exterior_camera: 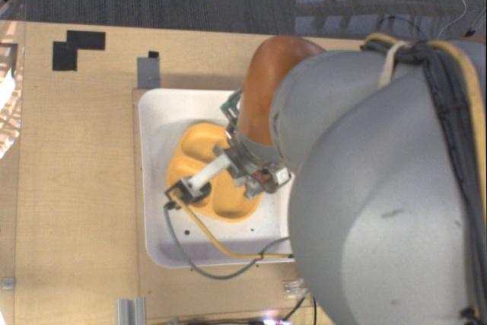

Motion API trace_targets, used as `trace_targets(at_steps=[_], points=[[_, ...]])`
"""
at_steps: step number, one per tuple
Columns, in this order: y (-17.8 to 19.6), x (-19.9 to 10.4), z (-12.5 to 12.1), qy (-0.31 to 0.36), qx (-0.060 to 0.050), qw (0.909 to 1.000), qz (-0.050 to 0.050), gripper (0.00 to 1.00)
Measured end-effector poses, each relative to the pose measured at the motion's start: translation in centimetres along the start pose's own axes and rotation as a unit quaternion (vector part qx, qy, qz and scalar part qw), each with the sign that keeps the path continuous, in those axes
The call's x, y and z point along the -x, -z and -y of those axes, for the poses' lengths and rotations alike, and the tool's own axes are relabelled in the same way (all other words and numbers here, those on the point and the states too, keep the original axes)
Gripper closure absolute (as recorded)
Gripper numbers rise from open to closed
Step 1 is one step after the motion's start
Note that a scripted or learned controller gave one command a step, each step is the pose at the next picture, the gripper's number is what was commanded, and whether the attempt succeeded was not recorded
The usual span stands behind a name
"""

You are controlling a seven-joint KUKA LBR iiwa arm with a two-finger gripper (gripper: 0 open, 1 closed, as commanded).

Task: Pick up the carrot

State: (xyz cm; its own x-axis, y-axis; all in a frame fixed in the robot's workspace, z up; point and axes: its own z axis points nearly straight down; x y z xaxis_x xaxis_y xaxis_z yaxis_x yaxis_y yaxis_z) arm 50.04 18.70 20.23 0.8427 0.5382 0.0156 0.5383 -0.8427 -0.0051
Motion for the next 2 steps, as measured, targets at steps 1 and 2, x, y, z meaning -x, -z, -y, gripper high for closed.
trace_targets(at_steps=[1,2], points=[[-1.7,0.1,2.4,-0.18,0.002,0.9837,0.006,1.0],[-2.6,-1.5,4.9,-0.18,0.002,0.9837,0.006,1.0]])
